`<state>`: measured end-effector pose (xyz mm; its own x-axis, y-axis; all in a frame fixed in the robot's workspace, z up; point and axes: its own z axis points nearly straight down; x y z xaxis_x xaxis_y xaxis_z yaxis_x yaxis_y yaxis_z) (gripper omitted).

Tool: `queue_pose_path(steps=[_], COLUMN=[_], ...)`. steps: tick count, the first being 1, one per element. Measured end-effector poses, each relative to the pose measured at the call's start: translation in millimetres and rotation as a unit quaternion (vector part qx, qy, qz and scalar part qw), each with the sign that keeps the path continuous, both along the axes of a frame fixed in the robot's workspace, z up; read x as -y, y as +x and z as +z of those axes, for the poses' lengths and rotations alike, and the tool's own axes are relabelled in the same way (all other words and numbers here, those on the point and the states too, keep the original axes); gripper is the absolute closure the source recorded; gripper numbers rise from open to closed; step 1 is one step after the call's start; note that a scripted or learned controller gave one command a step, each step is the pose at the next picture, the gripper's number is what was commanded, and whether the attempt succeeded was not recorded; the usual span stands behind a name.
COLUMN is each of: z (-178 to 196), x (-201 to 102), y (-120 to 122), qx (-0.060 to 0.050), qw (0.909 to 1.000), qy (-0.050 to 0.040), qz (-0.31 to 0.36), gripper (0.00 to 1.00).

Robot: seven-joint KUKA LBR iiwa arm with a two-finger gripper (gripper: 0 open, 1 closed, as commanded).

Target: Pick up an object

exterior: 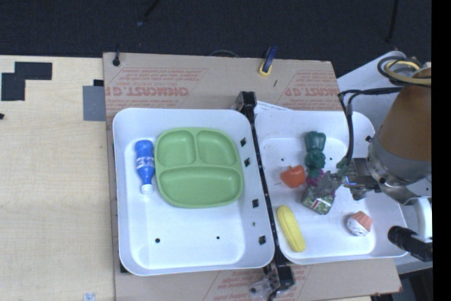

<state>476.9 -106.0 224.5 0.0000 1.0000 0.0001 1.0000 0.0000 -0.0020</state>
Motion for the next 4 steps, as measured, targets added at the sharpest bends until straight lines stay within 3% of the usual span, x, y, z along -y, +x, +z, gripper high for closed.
queue_pose_path(steps=[2,3,4], z=[-122,-138,-126], x=[-9,-10,-7], y=[-2,-3,-3], qx=[-0.002,-0.002,-0.001], qw=[1.0,1.0,1.0], qy=[0.0024,0.0011,0.0011], qz=[0.001,-0.001,-0.006], gripper=[0.0,0.0,1.0])
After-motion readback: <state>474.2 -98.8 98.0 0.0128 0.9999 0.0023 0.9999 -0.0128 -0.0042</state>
